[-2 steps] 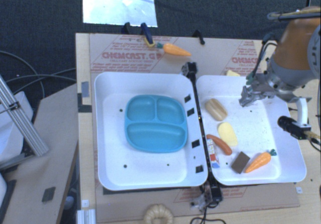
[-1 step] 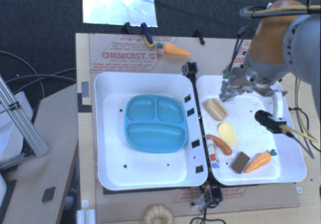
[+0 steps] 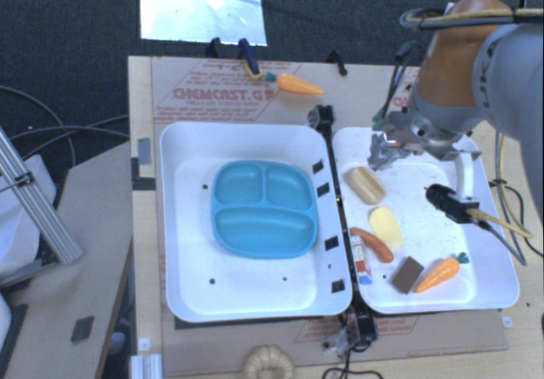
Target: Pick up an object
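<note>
While the arm (image 3: 476, 71) hangs over the right bin's (image 3: 501, 284) far side, its gripper (image 3: 382, 150), grip state unreadable, sits just far-right of the bread roll (image 3: 365, 185); descend centred over the roll.

The arm (image 3: 489, 46) is cut off at the right edge; a tan ring (image 3: 270, 364) (bottom edge) shows only partly.
</note>
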Robot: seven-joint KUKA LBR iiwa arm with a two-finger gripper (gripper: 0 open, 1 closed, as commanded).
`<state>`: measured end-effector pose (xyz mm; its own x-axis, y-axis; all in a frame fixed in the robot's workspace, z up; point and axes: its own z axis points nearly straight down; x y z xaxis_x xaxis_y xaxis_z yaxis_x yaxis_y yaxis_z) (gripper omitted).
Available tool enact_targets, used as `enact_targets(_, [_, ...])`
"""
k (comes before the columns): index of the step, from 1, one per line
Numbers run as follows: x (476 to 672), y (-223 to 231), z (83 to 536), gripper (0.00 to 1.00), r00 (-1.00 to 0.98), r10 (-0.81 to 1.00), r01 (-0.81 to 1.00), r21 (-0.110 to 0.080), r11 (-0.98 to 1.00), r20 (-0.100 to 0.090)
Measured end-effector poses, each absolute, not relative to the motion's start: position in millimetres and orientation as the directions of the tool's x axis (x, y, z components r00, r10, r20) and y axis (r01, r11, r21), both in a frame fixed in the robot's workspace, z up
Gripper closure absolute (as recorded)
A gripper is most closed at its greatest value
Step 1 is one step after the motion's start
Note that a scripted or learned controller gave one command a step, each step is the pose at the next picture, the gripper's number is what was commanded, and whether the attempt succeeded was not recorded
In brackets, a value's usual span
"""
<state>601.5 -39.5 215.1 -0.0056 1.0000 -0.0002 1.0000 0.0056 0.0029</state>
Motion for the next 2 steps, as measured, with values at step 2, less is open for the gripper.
enact_targets(2, [600.6,-53,229,1.00,0.001,1.000,1.000,0.001,-0.001,-0.001])
